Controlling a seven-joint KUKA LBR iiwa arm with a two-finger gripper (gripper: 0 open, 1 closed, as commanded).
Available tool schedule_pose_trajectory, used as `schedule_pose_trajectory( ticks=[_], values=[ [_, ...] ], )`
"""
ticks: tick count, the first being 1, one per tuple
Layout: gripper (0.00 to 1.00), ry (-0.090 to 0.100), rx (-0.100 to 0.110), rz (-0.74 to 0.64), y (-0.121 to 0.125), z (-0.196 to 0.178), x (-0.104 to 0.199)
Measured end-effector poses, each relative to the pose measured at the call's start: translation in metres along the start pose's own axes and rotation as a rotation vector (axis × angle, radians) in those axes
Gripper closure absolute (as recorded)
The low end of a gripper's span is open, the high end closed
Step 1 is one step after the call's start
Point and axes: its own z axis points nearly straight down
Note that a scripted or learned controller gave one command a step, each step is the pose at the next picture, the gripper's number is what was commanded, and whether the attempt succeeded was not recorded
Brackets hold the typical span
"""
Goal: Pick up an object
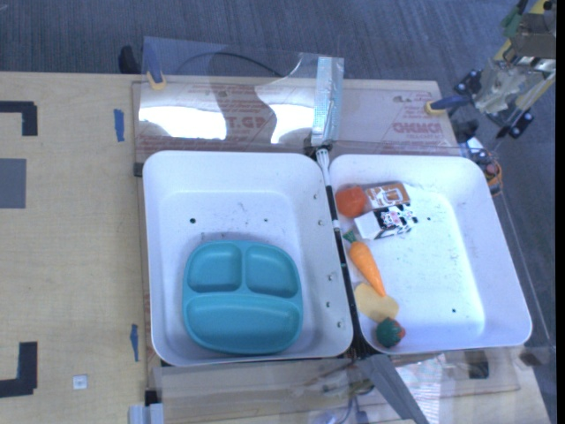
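Probably the small orange plastic toy carrot (367, 267), lying at the right bin's (459, 321) left edge, is light, stiff and slippery; its thick middle is best pinched. Whether the gripper (512, 78), at upper right, is apart or together cannot be told.

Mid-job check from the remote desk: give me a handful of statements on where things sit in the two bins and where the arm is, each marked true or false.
1. The teal divided plate lies in the left bin. True.
2. The carrot lies in the left bin. False: it lies in the right bin, near the divider.
3. The gripper is down inside the right bin. False: it sits beyond that bin's far right corner.
4. The small box lies beside the orange ball. True.
5. The toys cluster along the right bin's left side. True.
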Motion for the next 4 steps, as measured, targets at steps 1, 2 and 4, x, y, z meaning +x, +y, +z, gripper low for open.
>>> schedule_pose_trajectory(
  ticks=[1, 2, 4],
  values=[
    [1.00, 0.002, -0.002, -0.008, 0.045, -0.002, 0.085],
    [1.00, 0.000, -0.002, -0.282, 0.044, -0.004, 0.111],
    [1.00, 0.000, -0.004, -0.223, 0.043, -0.004, 0.196]
  ],
)
